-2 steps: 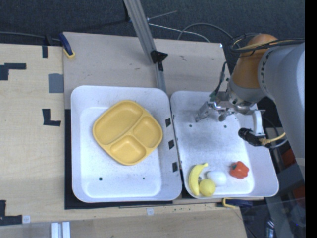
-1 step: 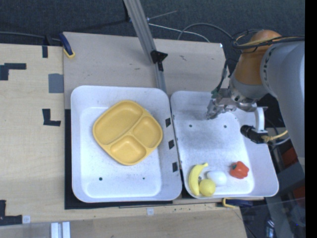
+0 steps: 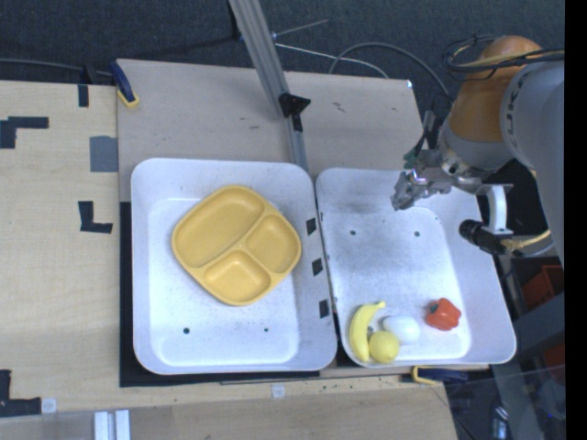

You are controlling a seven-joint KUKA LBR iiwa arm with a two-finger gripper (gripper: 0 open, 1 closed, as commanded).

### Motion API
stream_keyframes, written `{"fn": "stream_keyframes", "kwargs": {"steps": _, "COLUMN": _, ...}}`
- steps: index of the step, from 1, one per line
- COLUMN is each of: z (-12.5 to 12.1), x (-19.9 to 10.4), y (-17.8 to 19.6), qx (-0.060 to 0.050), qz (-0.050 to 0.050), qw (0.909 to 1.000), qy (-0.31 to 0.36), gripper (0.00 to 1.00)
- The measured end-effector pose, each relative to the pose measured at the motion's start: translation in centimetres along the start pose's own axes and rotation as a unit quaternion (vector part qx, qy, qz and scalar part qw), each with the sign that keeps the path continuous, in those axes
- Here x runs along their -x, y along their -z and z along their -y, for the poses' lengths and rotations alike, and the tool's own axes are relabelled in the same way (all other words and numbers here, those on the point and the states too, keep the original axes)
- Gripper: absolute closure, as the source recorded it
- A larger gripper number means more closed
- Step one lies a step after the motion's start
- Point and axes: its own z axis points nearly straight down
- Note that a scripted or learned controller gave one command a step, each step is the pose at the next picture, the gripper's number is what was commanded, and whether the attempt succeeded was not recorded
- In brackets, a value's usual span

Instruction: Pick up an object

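**A:** Yellow divided plastic tray (image 3: 237,244) sits alone in the left white bin (image 3: 147,273). What's on your side?

**B:** Right white bin (image 3: 477,273) has the candidates, all bunched at its near edge: small yellow toy banana (image 3: 363,324), a yellow round fruit (image 3: 384,346) touching it, a white egg-shaped piece (image 3: 401,328) just beside, and a red pepper-like toy (image 3: 443,313) a little apart to the right.

**A:** Where are you?

**B:** My gripper (image 3: 409,191) hangs over the far edge of the right bin, well apart from the cluster. Whether the jaws are spread or pressed together, I cannot tell from here.

**A:** Plan?

**B:** I'd go for the red one. It stands free, so less chance of nudging neighbours. Travel across first, centre above it, spread wide, then descend straight. The bin wall is close there, so watch clearance.
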Motion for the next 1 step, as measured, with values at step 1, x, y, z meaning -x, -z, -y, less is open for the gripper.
{"fn": "stream_keyframes", "kwargs": {"steps": 1, "z": -0.52, "x": -1.02, "y": 5.49, "qx": 0.001, "qz": 0.000, "qw": 1.0000, "qy": 0.001, "gripper": 1.00}}
